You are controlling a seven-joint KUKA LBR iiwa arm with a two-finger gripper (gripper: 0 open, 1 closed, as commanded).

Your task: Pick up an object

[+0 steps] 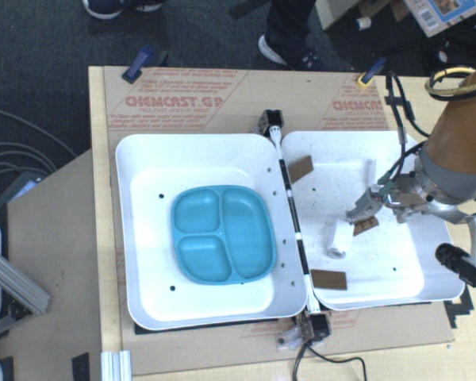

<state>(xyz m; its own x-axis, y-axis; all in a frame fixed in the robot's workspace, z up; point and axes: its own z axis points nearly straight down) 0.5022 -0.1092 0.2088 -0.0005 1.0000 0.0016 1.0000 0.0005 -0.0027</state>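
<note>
Two bins sit side by side on the bench (222, 94), and the left bin (135, 213) holds a divided plate (222, 234) about in its middle. In the right bin (325, 145), one flat block (301, 168) lies at the far left by the shared wall, another (328, 279) at the near left, and a small cylinder (335, 240) between them. The gripper (365, 213) reaches in from the right over a third block (365, 225), just right of the cylinder.
</note>
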